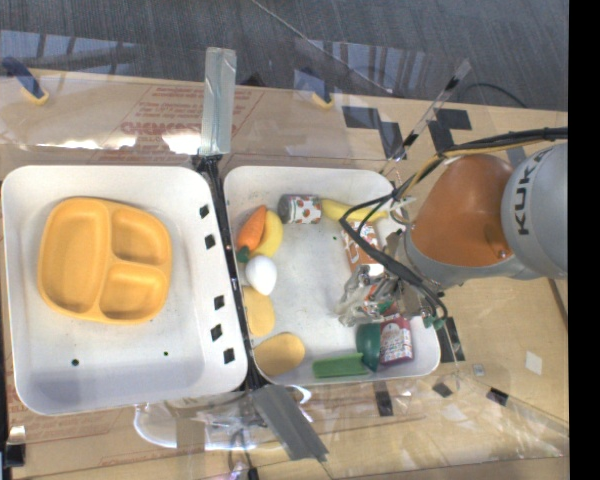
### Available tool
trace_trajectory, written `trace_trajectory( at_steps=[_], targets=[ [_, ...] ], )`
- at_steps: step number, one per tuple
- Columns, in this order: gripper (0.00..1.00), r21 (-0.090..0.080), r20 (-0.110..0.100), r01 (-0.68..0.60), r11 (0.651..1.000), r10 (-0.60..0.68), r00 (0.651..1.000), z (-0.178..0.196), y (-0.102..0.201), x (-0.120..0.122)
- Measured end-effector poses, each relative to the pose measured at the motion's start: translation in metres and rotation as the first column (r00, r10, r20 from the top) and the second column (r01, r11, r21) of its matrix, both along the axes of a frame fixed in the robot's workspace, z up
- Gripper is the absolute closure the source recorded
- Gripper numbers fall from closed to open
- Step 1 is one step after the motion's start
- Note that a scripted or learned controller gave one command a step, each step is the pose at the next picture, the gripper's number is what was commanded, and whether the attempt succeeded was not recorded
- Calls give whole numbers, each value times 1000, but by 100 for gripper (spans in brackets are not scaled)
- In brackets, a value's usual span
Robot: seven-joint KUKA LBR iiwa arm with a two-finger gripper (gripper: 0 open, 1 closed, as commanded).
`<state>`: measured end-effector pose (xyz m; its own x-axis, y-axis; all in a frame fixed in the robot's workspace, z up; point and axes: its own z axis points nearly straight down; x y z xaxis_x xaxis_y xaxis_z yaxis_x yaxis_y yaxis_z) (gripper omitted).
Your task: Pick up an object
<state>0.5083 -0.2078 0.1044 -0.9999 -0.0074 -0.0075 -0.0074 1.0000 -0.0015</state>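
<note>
claw: (365, 303) low in the right bin (310, 183), at its right wall – metal fingers and cable clutter run together, cannot tell spread from pressed, nothing visibly pinched

arm: grey link with the orange band (460, 223) enters from the right, hangs over the bin's right rim

nearest target: red-labelled bottle with green cap (388, 342) – lies just below the claw, toward the bin's near-right corner, touching or almost touching the claw tips, too cluttered to say which

bottle axis: roughly side to side, cap end pointing left toward the bin's middle, body against the right wall

second candidate: green flat block (338, 367) – down-left of the claw, along the bottom wall, long axis side to side, beside the bottle's cap

other items, right bin: white egg (262, 274), carrot (251, 230) and banana-like yellow piece (271, 234) at the left wall, well apart from the claw; small patterned can (302, 209) at the top; yellow rounds (280, 351) at bottom left

left bin: (110, 378) yellow divided plate (104, 259), far from the claw, across the divider

key relation: bottle sits downward from the claw in this view – judgement: a short shift toward the near wall is needed, with the jaws closing across the bottle's short width

risk: judged tight – right wall and corner crowd the grasp, green block may get nudged

progress: no object lifted yet, pick not done
</note>
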Motion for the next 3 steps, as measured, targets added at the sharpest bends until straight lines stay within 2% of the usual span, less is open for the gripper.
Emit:
trace_trajectory(
  at_steps=[1, 2, 3],
  targets=[
    [100, 4, -7, 95, 995, -95, 995, -13, 77, 68],
    [100, 1, -8, -399, 917, 399, 917, -12, -2, 16],
    [100, -8, -2, -656, 755, 656, 755, 152, -2, 38]
  ],
)
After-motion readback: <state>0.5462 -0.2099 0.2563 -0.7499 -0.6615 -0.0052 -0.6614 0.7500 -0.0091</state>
